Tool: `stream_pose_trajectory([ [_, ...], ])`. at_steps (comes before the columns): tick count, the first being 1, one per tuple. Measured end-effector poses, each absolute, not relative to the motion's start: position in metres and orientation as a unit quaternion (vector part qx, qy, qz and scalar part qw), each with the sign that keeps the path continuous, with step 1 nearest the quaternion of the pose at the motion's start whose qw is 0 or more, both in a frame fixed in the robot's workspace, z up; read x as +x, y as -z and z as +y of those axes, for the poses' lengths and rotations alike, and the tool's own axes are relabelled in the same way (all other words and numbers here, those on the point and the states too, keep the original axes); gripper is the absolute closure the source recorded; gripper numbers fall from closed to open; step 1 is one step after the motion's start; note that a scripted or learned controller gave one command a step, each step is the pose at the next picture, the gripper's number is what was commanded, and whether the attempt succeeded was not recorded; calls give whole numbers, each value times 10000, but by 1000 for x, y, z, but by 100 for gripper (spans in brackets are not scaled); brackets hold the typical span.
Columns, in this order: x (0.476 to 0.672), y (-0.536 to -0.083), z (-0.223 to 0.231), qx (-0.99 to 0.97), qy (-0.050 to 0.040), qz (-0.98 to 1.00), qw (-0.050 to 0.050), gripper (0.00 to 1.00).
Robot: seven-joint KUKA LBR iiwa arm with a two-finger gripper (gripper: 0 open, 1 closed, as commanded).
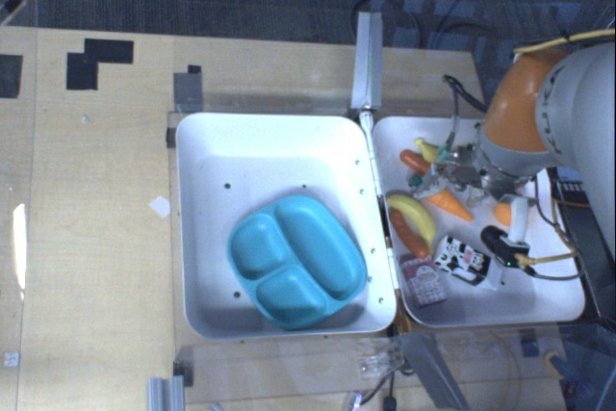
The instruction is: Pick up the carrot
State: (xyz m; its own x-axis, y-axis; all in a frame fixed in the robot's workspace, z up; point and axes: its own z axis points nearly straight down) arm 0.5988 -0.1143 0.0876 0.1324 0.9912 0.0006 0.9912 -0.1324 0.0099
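Observation:
An orange tapered carrot (450, 204) lies in the right bin (539, 303), near its middle. My gripper (450, 173) hangs just above and behind the carrot's thick end, and the grey wrist with its orange band (515, 115) comes in from the right. The metal parts of the gripper blur together over the toys. From this angle I cannot tell whether it touches the carrot.
Close around the carrot lie a yellow banana (412, 215), a brown sausage (406, 236), a red-orange vegetable with a green top (417, 159), another orange piece (502, 213), a black-and-white toy (460, 258) and a pink packet (423, 282). The left bin (221, 159) holds a blue divided plate (298, 260).

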Motion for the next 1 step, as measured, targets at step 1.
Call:
stream_pose_trajectory([
  [1, 624, -87, -106, 8129, -31, 5824, 23, 0],
])
